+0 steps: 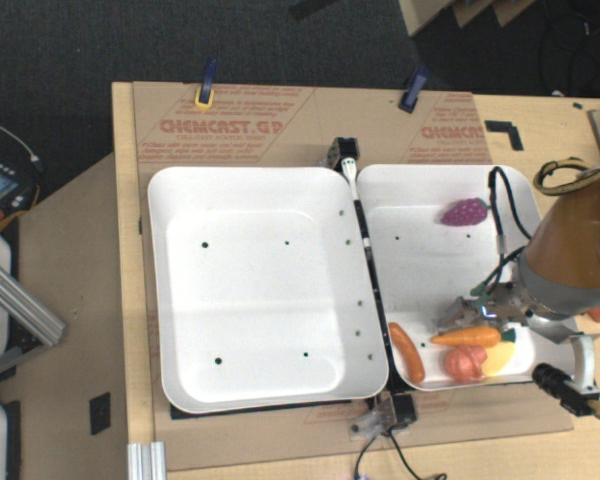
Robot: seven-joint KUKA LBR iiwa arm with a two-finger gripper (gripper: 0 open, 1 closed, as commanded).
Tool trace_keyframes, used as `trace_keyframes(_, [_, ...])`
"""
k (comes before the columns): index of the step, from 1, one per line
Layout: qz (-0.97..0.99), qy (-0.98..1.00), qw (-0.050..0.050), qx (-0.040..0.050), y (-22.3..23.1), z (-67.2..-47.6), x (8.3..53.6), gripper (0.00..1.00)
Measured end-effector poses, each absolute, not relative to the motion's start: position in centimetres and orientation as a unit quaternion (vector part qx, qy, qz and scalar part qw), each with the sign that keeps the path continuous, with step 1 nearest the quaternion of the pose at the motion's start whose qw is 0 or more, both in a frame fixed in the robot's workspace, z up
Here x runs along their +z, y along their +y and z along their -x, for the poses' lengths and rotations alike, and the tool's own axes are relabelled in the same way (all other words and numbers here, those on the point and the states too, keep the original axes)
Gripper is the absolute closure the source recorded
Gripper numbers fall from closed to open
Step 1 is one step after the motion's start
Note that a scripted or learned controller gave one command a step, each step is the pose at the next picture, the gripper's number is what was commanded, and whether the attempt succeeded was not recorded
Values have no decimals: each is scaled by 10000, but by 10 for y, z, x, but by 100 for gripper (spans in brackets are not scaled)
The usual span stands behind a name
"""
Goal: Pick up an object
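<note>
The right bin (420, 268) holds several toy foods. A purple grape bunch (465, 211) lies near its far side. At its near edge sit an orange carrot (467, 337), a pink round piece (463, 364), a yellow piece (497, 360) and a reddish sausage (407, 353). My gripper (468, 314) is low in the right bin, just above the carrot and close to it. I cannot tell whether it touches the carrot. The arm's body (570, 258) covers the bin's right side.
The left bin (250, 288) lies beside the right one, with a black divider strip (365, 258) between them. A black cable (505, 223) loops from the arm over the right bin. Clamps (206, 93) hold the cardboard base at the back.
</note>
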State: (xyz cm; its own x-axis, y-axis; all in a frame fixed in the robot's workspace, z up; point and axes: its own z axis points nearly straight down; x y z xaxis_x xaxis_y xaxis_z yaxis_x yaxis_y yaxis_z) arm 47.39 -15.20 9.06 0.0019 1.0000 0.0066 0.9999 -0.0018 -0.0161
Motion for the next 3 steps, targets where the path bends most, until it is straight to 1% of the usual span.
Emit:
trace_keyframes(1, [7087, -7055, -37, 1, -227, -479, 142, 0])
trace_keyframes(2, [7079, -7063, -31, -2, -224, -480, 150, 100])
trace_keyframes(3, [7081, -7061, -47, -4, -224, -480, 160, 100])
